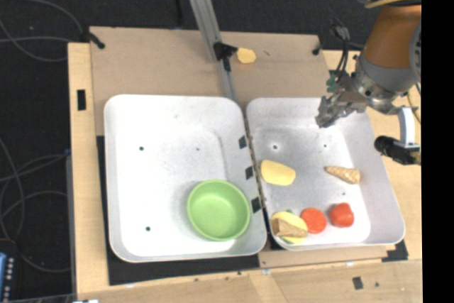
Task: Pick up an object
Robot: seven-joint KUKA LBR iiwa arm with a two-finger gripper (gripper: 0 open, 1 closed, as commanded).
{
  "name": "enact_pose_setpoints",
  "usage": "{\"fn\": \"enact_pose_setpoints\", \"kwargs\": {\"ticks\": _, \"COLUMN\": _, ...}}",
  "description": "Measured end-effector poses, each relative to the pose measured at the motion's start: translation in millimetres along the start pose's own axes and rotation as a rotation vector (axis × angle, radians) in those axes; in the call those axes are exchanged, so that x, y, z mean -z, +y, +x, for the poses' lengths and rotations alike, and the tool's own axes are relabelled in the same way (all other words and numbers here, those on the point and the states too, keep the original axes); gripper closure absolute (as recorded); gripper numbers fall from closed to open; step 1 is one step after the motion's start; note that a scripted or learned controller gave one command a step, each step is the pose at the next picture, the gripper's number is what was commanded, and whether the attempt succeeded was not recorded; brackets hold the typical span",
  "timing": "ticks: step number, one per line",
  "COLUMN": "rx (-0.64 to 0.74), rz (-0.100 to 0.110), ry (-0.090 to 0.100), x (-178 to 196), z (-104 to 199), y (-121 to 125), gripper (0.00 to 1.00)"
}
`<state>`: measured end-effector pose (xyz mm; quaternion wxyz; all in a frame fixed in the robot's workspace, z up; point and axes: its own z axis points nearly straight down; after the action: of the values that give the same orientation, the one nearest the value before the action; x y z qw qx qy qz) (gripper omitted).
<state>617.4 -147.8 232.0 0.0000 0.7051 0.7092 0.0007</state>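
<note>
My gripper (326, 117) hangs over the far right part of the right bin (298, 125), pointing down, with nothing seen between its fingers. Below it in that bin lie a pale yellow piece (277, 172), a tan cone-shaped piece (343, 174), a red piece (342, 215), an orange-red round piece (313, 220) and a yellow and brown piece (289, 227) in the near left corner. All of these lie nearer the front than the gripper. A green bowl (218, 209) sits in the left bin (156, 145).
A grey metal post (202, 7) slants up from between the bins at the back. A small yellow object (246, 55) lies on the bench behind the bins. The brown bench board (142, 60) surrounds both bins.
</note>
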Motion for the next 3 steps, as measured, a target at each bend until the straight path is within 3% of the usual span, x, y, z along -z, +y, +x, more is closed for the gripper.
{"fn": "enact_pose_setpoints", "kwargs": {"ticks": 3, "rx": 0.002, "rz": 0.001, "ry": 0.001, "x": 14.0, "z": 153.7, "y": -36.8, "gripper": 1.0}}
